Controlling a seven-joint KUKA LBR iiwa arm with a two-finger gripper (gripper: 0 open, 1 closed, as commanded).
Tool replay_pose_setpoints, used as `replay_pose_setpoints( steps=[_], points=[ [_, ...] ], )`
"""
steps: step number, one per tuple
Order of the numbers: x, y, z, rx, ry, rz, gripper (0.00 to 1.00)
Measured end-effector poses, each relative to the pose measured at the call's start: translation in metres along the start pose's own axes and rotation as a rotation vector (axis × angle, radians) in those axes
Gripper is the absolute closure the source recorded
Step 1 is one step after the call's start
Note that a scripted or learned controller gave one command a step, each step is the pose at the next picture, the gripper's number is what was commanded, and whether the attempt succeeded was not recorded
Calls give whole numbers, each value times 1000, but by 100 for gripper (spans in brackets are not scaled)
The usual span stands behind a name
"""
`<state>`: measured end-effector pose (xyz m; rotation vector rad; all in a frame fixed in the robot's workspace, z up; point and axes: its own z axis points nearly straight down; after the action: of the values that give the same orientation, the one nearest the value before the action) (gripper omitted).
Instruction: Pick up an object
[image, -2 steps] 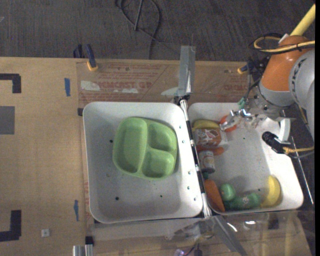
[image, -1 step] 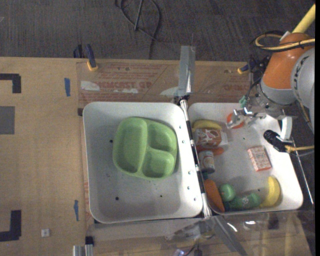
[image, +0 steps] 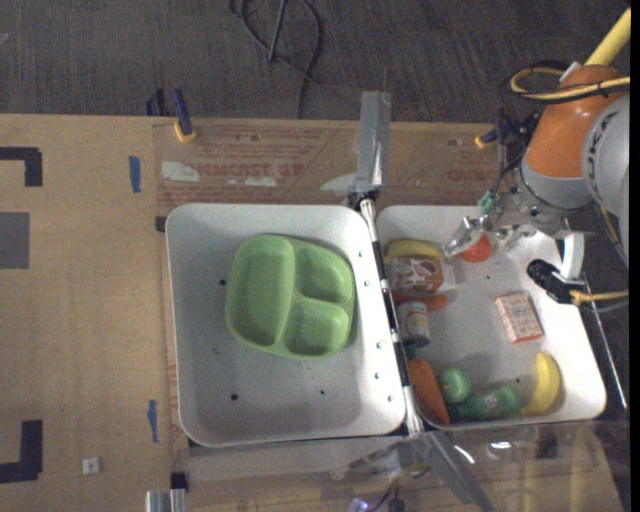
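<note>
A divided tray (image: 291, 295) lies in the left bin (image: 195, 400); the right bin (image: 585, 385) holds small items.

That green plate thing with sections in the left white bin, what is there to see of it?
The light green divided plate looks like moulded plastic, with rounded corners and three compartments: one long one on its left, two smaller ones on its right. It lies flat and right side up, turned slightly askew, on the floor of the left white bin, toward the far half. Nothing lies in it and nothing else touches it.
</note>
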<state>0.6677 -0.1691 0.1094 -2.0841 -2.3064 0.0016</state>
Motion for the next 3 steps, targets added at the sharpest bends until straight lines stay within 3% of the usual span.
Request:
replay_pose_setpoints(
  steps=[1,2,3],
  points=[
    [-12,-25,22,-27,-26,-12,0],
    [-14,-26,12,-23,-29,-10,100],
    [24,-21,-96,-27,-24,110,100]
  ],
)
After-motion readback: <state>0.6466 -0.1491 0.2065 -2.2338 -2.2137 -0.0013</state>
